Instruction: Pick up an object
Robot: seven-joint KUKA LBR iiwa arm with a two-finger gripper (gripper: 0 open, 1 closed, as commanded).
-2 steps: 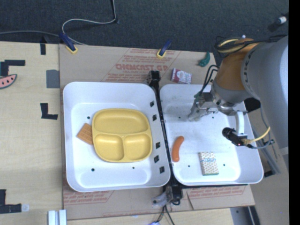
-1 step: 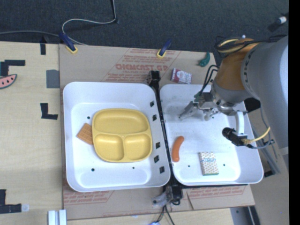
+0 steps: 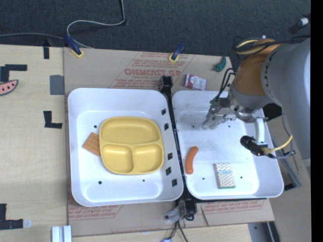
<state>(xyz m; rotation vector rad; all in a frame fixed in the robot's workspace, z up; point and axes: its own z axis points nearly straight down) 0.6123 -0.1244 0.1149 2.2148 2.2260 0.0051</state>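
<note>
My gripper [image 3: 214, 122] hangs over the upper middle of the right bin [image 3: 272, 185], open, with nothing between its fingers. An orange sausage [image 3: 190, 160] lies near that bin's left wall, below and left of the gripper. A small patterned card box [image 3: 224, 175] rests toward the bin's front, well below the gripper. In the left bin [image 3: 83, 185] sits a yellow divided plate [image 3: 132, 144], and a brown cracker-like piece [image 3: 91, 143] pokes out from under its left side.
The grey arm with its orange band [image 3: 252, 74] covers the right bin's upper right corner. A black cable with a clip [image 3: 255, 146] hangs over the bin's right side. A small red packet [image 3: 195, 81] lies on the cardboard behind the bins.
</note>
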